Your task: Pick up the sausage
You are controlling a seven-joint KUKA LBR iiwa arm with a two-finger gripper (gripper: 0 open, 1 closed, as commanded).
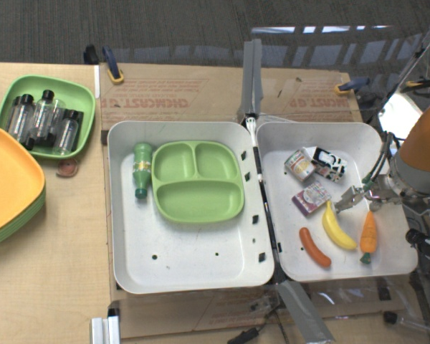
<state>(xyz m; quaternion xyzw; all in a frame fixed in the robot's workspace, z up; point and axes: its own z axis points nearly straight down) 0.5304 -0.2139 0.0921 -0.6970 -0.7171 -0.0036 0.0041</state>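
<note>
Orange-red sausage (314,247) lies diagonally, below-left of gripper (349,199), banana (337,226) between; jaws parted, holding nothing.

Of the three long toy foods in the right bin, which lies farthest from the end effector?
The sausage, reddish-orange, near the bin's front edge. The banana and carrot both lie closer to the end effector.

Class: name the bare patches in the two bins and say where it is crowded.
Free: the left bin floor in front of the green tray. Crowded: the right bin, where sausage, banana, carrot and packets cluster by the gripper.
</note>
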